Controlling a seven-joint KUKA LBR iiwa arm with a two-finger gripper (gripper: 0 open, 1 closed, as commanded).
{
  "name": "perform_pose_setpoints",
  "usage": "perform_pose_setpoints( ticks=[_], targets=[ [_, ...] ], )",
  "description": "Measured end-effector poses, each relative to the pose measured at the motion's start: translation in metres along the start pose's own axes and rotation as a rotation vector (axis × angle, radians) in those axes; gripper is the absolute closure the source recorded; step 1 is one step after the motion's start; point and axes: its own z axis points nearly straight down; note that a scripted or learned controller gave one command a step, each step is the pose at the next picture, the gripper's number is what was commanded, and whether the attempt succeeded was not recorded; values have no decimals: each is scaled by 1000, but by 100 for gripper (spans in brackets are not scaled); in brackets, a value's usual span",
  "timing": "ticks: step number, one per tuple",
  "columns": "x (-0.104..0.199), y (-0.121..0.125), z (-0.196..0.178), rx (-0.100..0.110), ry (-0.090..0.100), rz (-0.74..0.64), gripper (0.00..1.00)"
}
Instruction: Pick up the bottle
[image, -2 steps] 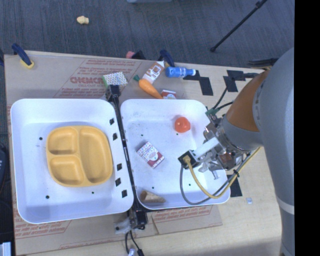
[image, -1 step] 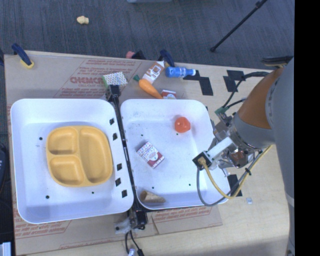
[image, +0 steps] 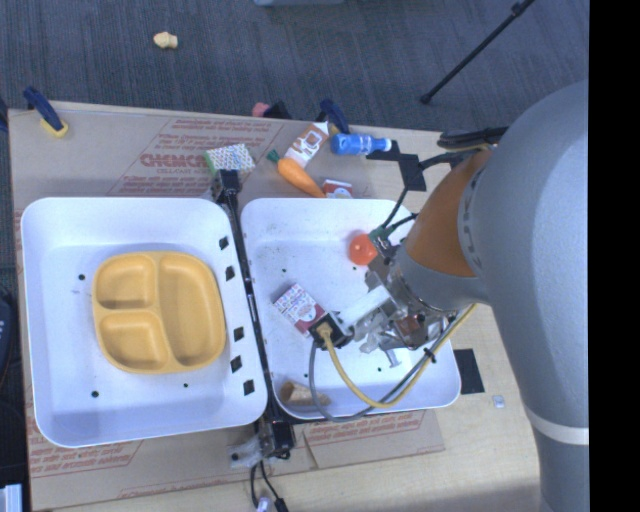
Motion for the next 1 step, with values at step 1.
perform_pose_setpoints(
  ticks=[1],
  targets=[
    [-2,7,-39,-4,1,-444,100]
  ],
)
